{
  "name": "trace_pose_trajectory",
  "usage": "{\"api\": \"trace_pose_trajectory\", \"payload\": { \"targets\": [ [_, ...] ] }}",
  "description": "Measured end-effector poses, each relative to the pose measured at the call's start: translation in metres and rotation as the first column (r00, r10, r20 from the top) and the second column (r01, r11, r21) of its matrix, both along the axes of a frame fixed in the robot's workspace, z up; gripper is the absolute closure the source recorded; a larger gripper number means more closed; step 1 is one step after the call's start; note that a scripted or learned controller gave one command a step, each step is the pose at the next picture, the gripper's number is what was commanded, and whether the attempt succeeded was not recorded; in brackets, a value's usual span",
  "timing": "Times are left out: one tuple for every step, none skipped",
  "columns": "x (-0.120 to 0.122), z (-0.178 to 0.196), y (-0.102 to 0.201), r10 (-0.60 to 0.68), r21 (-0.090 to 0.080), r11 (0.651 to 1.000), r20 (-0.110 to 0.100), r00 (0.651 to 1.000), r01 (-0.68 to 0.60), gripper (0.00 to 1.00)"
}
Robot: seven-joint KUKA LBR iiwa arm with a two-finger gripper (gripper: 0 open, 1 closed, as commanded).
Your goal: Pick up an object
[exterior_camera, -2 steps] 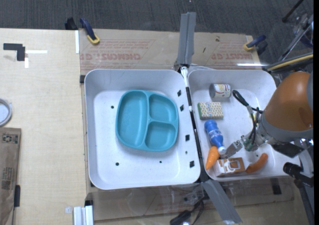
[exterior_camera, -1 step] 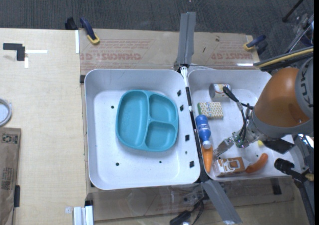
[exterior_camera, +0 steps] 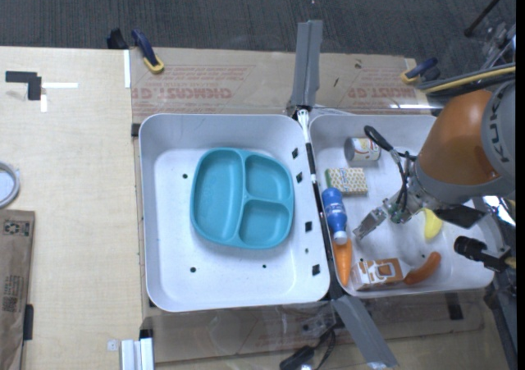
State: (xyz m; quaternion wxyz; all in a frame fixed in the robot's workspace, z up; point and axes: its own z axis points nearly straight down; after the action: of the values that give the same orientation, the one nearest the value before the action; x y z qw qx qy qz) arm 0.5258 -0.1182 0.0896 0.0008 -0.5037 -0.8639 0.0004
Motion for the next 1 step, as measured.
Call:
{"api": "trace_pose_trajectory", "payload": {
  "targets": [
    [0.0004, 0.0069, -0.0006, -0.002, 0.000, 1.000, -0.002, 1.000, 0.002, 1.00]
  ]
}}
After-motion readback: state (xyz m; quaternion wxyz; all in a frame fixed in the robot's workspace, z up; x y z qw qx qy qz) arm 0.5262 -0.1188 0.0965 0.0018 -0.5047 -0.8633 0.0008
